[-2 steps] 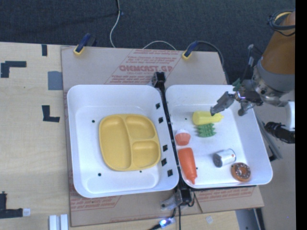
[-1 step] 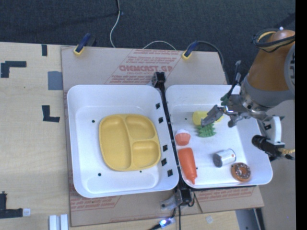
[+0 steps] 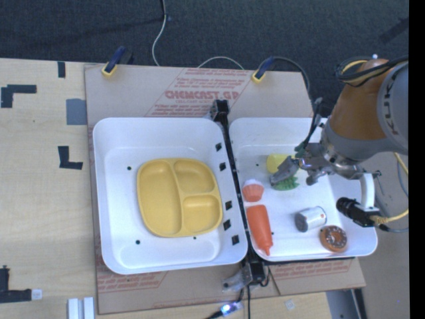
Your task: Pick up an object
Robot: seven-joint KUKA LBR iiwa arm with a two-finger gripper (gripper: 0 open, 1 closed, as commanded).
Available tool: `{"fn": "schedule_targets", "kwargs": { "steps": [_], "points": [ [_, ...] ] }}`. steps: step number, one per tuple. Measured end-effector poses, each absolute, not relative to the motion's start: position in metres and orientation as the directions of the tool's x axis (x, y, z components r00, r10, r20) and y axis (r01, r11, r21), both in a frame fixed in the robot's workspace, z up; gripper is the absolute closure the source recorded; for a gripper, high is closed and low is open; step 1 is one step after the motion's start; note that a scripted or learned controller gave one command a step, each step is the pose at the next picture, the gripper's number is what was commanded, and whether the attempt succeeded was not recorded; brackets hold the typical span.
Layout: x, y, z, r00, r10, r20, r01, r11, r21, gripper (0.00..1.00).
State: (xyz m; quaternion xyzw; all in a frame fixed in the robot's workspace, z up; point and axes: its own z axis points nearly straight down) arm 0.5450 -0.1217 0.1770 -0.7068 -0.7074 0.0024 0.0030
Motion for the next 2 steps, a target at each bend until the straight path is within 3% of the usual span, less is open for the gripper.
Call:
{"fn": "schedule_targets", "kwargs": {
  "steps": [1, 2],
  "points": [
    [0.549, -0.127, 0.129, -0.001, 1.0, 0.001, 1.0, 0.001, -0.008, 0.0],
    [0.55, -0.126, 0.141, -0.003, 1.0, 0.001, 1.0, 0.003, -0.006, 1.0]
  ]
}}
